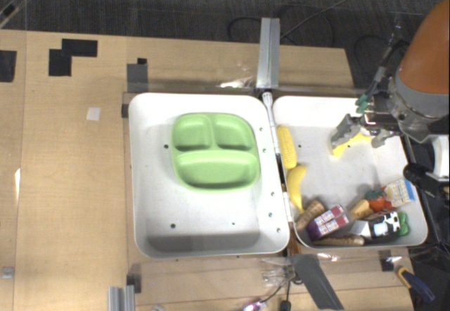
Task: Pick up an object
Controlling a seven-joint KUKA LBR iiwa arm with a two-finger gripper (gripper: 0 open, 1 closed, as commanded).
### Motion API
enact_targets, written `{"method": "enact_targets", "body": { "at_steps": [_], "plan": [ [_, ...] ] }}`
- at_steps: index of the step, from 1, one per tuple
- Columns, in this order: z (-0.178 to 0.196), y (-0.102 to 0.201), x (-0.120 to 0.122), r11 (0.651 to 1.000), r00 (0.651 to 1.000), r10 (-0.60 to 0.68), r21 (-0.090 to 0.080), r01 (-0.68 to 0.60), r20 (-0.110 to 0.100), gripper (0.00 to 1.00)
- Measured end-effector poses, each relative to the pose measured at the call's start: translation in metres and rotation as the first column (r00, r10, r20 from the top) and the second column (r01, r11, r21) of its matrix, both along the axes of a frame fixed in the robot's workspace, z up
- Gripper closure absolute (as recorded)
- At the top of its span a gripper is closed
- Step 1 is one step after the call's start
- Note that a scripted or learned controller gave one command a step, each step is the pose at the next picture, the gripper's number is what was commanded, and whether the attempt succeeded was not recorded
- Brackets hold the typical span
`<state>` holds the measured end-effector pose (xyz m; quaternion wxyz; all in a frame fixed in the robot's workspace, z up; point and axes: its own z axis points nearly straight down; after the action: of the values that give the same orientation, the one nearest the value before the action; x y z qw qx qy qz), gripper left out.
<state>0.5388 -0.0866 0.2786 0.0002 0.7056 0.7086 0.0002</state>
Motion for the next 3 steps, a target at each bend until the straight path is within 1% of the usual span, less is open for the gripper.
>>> {"method": "enact_targets", "body": {
  "at_steps": [1,2,3],
  "plan": [
    [-0.086,-0.017,0.062,0.999,0.999,0.051,0.0,-0.051,0.0,0.0],
    [-0.181,-0.053,0.087,0.999,0.999,0.039,-0.001,-0.039,0.004,0.0],
    [-0.189,-0.057,0.092,0.995,0.995,0.095,-0.001,-0.095,0.005,0.0]
  ]
}}
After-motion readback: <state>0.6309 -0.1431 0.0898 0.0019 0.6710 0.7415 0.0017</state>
